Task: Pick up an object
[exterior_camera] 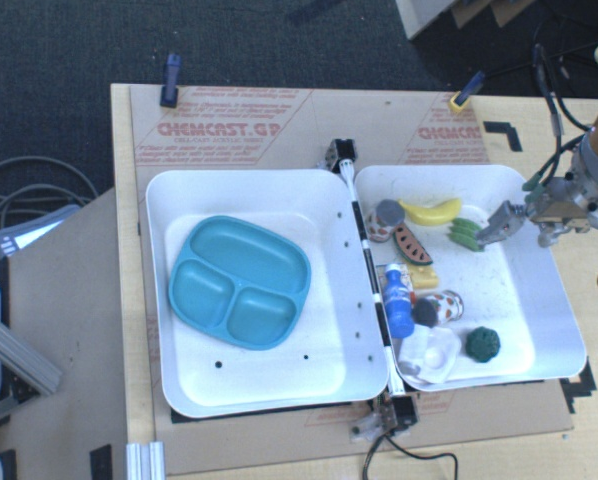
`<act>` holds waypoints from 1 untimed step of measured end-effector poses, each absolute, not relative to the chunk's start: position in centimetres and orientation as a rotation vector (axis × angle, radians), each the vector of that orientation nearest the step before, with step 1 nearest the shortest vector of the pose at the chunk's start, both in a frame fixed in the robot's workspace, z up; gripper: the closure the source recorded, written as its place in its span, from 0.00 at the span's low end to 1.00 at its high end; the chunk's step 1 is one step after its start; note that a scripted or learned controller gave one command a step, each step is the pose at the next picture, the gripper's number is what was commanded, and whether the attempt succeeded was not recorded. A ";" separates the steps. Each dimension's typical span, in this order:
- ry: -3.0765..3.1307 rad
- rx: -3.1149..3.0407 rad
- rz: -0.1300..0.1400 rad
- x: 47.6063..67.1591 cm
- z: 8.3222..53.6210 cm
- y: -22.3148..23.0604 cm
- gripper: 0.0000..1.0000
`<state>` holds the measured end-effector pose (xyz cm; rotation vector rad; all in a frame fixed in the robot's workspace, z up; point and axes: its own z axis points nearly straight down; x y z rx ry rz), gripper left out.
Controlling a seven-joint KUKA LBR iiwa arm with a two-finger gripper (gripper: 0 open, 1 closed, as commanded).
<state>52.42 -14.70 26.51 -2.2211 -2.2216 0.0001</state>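
The right bin (549, 288) holds several small items. A yellow banana (431, 210) lies near its far wall, with a green piece (465, 233) just right of it. A watermelon slice (413, 245) and a grey-brown round toy (387, 214) sit along the left wall. Nearer the front are a blue bottle (397, 303), a green broccoli (483, 344) and a white cup (429, 353). My gripper (493, 228) hangs over the bin's right half, just right of the green piece, with nothing seen in it.
The left bin (179, 208) holds a blue divided plate (241, 281). A black clamp (341, 152) sits at the far end of the ridge between the bins. Bare bin floor lies to the right of the broccoli and below my gripper.
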 end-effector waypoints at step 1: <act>-2.221 -2.219 0.002 55.3 16.2 -11.2 0.00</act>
